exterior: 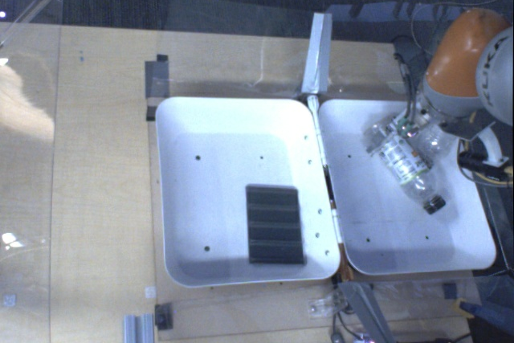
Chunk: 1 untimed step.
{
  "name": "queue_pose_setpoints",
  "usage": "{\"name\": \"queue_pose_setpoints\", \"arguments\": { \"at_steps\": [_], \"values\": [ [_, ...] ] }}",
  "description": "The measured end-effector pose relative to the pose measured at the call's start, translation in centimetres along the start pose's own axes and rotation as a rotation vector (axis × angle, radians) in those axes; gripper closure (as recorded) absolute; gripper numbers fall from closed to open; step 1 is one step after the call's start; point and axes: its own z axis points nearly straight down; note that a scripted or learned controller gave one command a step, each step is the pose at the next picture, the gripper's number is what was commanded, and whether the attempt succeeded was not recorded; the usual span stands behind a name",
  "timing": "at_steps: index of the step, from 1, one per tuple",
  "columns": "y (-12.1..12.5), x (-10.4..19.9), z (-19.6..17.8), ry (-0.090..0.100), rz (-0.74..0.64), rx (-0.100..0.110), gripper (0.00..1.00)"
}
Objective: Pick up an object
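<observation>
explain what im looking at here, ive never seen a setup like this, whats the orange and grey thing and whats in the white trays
This is one picture, taken by a camera fixed above a workbench and looking down at a slant. The orange and grey thing is a robot arm reaching in from the right of the picture. At its end is a pincer, the part meant for grasping; from here I cannot tell how it is set.

On the wooden bench sit two shallow white trays side by side. The left bin holds a dark ribbed block lying flat near its front edge. The right bin holds a clear plastic bottle lying on its side, with its dark cap pointing to the lower right. The pincer is over the bottle's upper end, but I cannot see that it holds the bottle.
</observation>
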Motion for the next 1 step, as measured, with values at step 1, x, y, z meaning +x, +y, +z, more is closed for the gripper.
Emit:
{"name": "queue_pose_setpoints", "arguments": {
  "at_steps": [1],
  "values": [
    [4.89, 2.72, -7.13, 0.012, -0.232, 0.01, 1.0]
  ]
}}
